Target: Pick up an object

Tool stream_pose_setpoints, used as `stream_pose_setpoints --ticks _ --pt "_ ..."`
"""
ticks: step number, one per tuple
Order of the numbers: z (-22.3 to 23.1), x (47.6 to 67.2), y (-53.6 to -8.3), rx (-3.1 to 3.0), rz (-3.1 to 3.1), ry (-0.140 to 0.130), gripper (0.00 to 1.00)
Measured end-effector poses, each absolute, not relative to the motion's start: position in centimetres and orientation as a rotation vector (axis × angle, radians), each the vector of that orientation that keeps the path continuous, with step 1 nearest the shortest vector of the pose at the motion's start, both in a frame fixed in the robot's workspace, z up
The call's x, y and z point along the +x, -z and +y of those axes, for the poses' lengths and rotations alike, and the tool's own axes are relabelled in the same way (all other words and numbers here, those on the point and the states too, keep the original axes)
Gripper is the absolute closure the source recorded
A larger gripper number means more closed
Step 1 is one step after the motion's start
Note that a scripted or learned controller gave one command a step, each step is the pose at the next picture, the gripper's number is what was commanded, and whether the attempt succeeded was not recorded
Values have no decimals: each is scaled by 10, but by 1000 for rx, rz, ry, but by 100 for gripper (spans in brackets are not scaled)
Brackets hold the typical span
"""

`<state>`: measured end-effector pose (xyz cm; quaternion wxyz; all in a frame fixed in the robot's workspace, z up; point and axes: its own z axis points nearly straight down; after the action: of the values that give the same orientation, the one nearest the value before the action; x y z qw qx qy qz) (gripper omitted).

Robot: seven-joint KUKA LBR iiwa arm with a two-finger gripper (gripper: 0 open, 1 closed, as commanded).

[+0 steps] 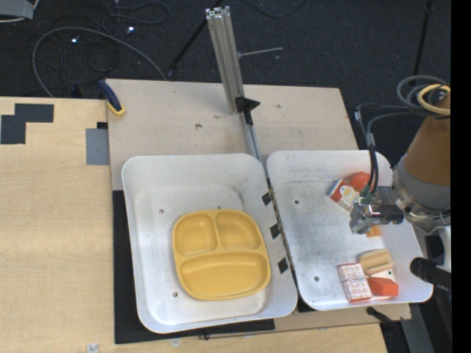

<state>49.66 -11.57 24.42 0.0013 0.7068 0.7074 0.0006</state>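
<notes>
Orange and white mark the pack (348, 189) we take as the task's thing: a small packet with a red-orange end and a white face, lying tilted in the right bin (316, 219), near that bin's far right part. It sits just up and to the left of the gripper (366, 221), close enough that we cannot tell whether they touch. The gripper itself is a small metallic cluster low over the bin floor, and a scrap of orange shows just under it; we cannot tell how its jaws stand, nor whether anything is between them.

Nearer the camera than the gripper, well apart from it, we see a tan block (374, 260), and just beside that a red and white box (354, 282) with an orange piece (384, 289) at its right side.

The arm (427, 168) comes in from the right, its broad orange-brown band above the grey wrist, with a dark cable looping down toward the gripper.

Far to the gripper's left, in the left bin (147, 197), lies a yellow tray (220, 254) with three compartments
</notes>
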Motion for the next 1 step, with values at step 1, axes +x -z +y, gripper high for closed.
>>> stream_pose_setpoints --ticks 1 --pt "-71 502 -247 2218 2227 0 100"
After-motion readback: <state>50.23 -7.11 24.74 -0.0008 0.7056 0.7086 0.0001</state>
